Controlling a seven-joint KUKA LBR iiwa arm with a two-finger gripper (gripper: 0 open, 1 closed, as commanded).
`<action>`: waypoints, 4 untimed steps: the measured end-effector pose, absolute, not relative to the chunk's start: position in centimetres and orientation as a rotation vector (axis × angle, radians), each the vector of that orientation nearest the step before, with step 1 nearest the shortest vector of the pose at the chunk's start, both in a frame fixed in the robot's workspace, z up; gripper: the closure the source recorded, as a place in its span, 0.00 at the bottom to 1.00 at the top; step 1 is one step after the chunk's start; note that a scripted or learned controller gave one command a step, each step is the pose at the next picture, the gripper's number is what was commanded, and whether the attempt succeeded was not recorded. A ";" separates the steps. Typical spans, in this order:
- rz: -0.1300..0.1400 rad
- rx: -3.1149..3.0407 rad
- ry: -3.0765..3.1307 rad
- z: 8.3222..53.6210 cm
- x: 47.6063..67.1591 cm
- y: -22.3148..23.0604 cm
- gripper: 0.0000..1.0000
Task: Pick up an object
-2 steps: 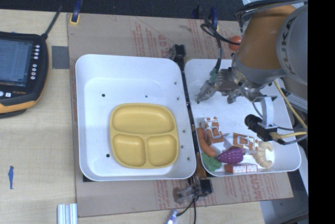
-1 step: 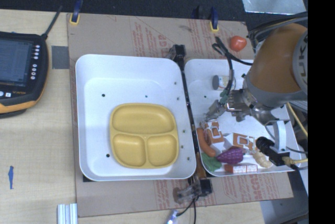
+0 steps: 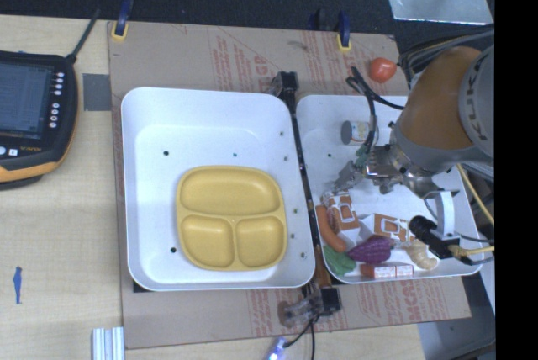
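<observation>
The arm's orange band [image 3: 439, 102] covers the right bin's [image 3: 324, 119] upper right corner. The gripper [image 3: 351, 175] is too blurred to read. The control pendant [image 3: 34, 114] runs off the left edge.

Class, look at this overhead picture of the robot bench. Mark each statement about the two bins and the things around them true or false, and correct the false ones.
1. The yellow divided tray lies in the left bin. True.
2. The yellow tray has five compartments. False: it has three, one long one at the top and two below.
3. The small objects, among them a purple toy and a carrot, lie in the right bin. True.
4. The gripper is over the left bin. False: it is over the right bin.
5. An orange ball sits on the cardboard outside the bins. True.
</observation>
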State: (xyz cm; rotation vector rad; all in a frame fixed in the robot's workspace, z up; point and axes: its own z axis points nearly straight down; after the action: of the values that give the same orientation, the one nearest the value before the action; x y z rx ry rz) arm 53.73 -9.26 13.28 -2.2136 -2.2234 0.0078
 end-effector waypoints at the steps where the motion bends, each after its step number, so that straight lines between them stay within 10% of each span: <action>1: 0.004 -2.215 -2.225 10.5 59.8 -11.6 0.00; 2: 0.002 -2.215 -2.226 9.2 65.6 -12.3 0.00; 4: 0.001 -2.218 -2.225 9.2 65.7 -16.9 0.00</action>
State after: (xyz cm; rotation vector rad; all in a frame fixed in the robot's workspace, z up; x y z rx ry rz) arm 65.66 -16.93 9.24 -2.2181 -2.2253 0.0014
